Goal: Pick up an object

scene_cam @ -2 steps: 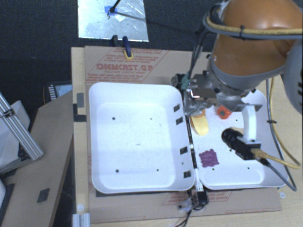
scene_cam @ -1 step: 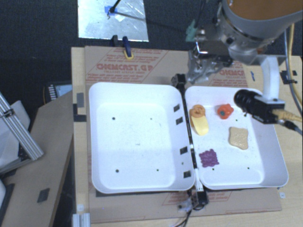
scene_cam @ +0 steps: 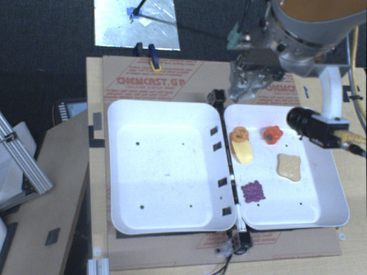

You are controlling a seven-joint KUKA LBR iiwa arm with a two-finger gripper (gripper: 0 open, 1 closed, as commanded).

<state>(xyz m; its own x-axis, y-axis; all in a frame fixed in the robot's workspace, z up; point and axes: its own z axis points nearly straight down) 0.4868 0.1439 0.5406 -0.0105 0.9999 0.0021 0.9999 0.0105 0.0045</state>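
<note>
**Arm parked over the back of the right bin, nothing grabbed yet**

So the gripper [scene_cam: 252, 85] is hanging above the far edge of the right bin [scene_cam: 327, 211], near the corner where the two bins meet. Can't tell how its claw is set from this angle, the wrist body blocks that end. I see nothing in it, so my read is the pick hasn't started.

All the candidates sit in the right bin. A yellow banana-ish piece [scene_cam: 243, 152] lies right along the left wall, with a small orange curled thing [scene_cam: 239, 134] touching its far end. An orange-red lumpy toy [scene_cam: 273, 134], maybe a tomato or pepper, sits nearer the back edge. A tan flat slab [scene_cam: 289, 167] like a slice of bread lies mid-bin, and a knobbly purple grape cluster [scene_cam: 253, 191] sits toward the front edge. They look like smooth plastic play food.

The left bin [scene_cam: 114, 153] is bare white plastic, shallow with rounded corners.

Guess: the two hugging the wall would be awkward for fingers; the tomato, standing apart, looks easier.
</note>
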